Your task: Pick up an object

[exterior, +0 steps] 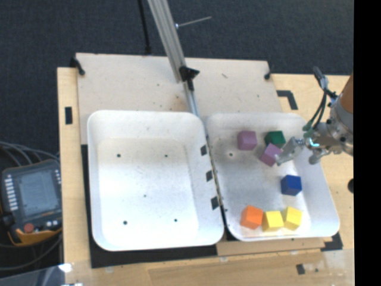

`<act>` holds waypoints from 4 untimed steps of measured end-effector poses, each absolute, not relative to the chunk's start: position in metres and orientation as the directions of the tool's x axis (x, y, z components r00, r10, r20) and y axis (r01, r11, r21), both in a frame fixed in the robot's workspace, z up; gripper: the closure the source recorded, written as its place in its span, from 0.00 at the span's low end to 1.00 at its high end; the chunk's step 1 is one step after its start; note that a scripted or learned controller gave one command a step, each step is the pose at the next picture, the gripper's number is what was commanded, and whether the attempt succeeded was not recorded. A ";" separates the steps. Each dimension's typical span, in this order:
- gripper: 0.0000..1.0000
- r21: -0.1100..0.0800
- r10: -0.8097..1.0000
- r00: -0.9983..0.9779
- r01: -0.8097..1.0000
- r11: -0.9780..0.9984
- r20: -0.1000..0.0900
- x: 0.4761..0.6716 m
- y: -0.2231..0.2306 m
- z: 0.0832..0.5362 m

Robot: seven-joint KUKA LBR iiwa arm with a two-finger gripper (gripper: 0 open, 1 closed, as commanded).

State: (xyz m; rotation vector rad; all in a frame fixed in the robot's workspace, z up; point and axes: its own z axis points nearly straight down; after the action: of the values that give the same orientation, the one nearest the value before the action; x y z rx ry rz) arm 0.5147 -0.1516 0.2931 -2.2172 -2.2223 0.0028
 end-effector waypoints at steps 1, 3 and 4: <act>0.00 0.002 1.000 0.000 1.000 0.000 -0.001 0.515 -0.152 0.295; 0.00 -0.004 1.000 0.003 1.000 -0.003 -0.001 0.522 -0.158 0.186; 0.00 -0.005 1.000 0.001 1.000 -0.001 0.000 0.513 -0.162 0.127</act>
State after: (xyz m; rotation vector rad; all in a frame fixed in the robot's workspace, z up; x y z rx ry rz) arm 0.5132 -0.1618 0.1267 -2.2206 -2.2174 0.0060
